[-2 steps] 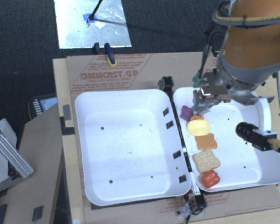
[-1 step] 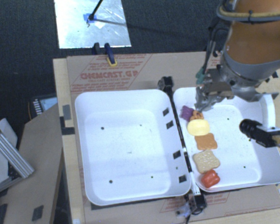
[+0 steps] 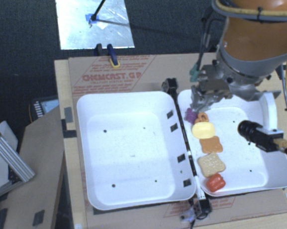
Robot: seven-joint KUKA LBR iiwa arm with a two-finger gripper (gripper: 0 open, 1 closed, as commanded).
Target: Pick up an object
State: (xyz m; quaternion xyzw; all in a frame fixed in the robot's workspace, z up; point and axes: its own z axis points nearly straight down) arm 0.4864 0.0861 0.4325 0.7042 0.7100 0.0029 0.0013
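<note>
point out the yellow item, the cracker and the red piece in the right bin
yellow item (image 3: 203, 129), camera view, on the middle of its rounded top.
cracker (image 3: 211, 164), camera view, on the centre of its speckled face.
red piece (image 3: 215, 182), camera view, on the middle of its red body.

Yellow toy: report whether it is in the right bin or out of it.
In. The yellow toy lies on the right bin floor near the divider, below the gripper.

Dark carpet floor, shiny metal sheet, tan bench
</note>
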